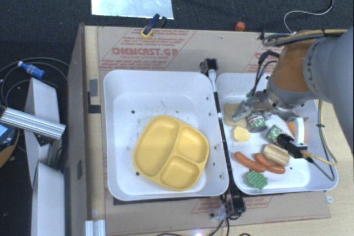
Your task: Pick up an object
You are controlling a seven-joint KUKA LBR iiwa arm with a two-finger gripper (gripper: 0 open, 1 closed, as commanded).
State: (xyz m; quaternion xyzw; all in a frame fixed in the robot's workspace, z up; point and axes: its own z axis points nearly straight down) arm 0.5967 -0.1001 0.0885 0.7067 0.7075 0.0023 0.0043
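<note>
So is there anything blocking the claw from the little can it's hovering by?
Nothing visible. The gripper sits in the right bin, right beside the small can. The yellow piece and the sausages lie nearer the camera, off its path.

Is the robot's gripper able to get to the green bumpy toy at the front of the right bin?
Probably yes. The green bumpy toy lies uncovered near the right bin's front wall, below the sausages. The gripper hovers further back in that bin.
</note>
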